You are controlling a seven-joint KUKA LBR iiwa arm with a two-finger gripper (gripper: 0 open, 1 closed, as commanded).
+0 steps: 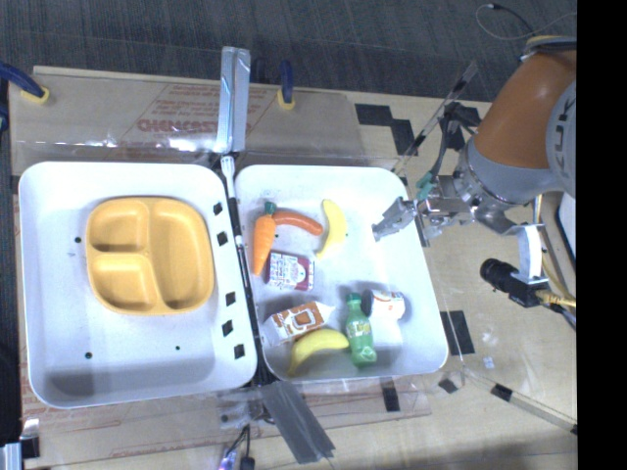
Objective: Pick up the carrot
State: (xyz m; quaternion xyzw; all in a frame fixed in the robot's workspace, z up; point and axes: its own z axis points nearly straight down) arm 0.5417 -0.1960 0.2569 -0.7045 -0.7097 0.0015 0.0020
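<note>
Orange and tapered, the carrot lies in the right bin close to its left wall, its top touching a red-orange sausage-like thing, with a small carton just below. I think a good approach comes from above, closing across the narrow body and away from the wall. The end effector hovers near the bin's right rim, well apart; whether it is released or clenched I cannot tell, because it is small and blurred.

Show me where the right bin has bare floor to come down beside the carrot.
Bare floor lies between the banana and the right bin wall. It is crowded around the carrot: sausage and carton lie close.
</note>
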